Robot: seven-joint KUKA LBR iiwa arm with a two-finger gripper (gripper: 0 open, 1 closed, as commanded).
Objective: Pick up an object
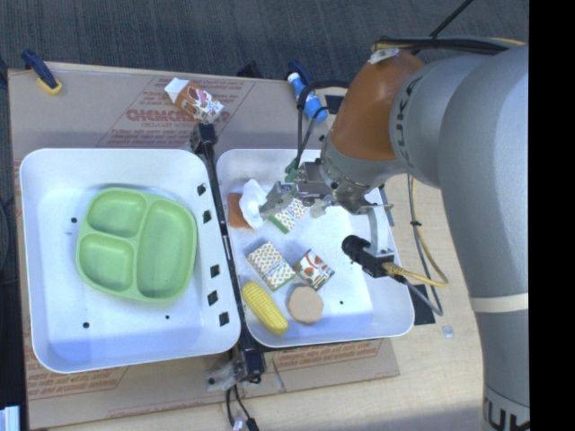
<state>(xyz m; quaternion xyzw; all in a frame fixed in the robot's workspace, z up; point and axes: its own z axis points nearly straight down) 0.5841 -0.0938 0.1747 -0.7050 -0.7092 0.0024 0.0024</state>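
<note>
My gripper [289, 201] hangs over the upper middle of the right bin [388, 303], under the orange-banded wrist. A small green-and-white patterned packet [289, 215] sits right at its fingers, just above the bin floor. To its left lie a crumpled white piece [253, 197] and an orange item [235, 211]. Lower in the bin are a checkered packet [270, 265], a red-and-white packet [313, 269], a yellow corn cob [265, 307] and a tan round disc [305, 307].
The left bin [45, 330] holds a green divided plate [137, 243]. A black divider with clips [218, 241] runs between the bins. A snack packet [193, 100] lies on the cardboard behind them. Cables and a black fitting [364, 254] hang at the right bin's right side.
</note>
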